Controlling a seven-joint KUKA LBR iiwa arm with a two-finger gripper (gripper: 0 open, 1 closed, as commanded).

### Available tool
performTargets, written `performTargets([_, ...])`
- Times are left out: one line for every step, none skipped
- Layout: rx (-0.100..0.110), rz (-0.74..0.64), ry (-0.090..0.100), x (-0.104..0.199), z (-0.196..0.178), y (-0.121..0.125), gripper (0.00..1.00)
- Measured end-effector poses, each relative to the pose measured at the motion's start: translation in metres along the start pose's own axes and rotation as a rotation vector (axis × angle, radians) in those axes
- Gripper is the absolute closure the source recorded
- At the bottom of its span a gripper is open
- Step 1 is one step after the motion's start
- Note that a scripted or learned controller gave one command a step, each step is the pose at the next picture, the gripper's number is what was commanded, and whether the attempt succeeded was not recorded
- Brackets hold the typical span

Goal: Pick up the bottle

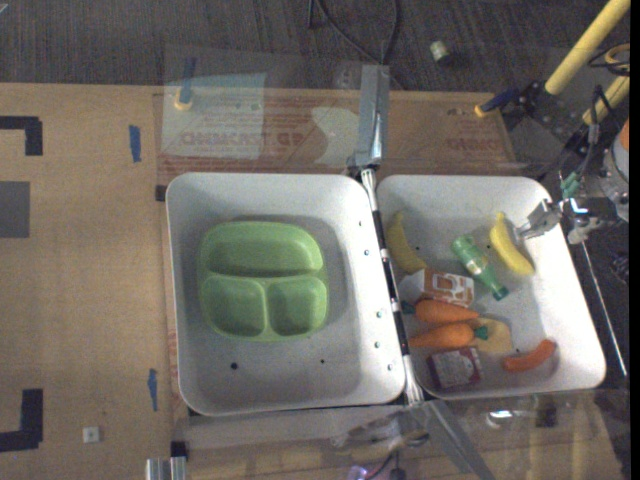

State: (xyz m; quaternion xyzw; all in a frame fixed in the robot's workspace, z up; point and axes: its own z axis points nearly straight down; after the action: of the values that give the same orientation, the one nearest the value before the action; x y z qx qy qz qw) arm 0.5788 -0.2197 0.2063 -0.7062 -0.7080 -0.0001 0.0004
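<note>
The bottle (478,265) is small and green. It lies on its side in the right bin (575,313), slanting from upper left to lower right between two bananas. My gripper (537,222) hangs over the bin's upper right part, just right of the nearer yellow banana (510,246). It is up and to the right of the bottle and apart from it. Nothing shows in its grasp.
A second banana (405,243), a small carton (447,286), two carrots (445,313), a red packet (455,368) and a sausage (527,356) share the right bin. The left bin (200,368) holds a green divided plate (263,280). A metal rail (385,288) divides the bins.
</note>
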Motion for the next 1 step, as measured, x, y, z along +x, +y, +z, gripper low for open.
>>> performTargets([0.001,-0.035,0.0,0.0933,0.075,0.0335,0.0])
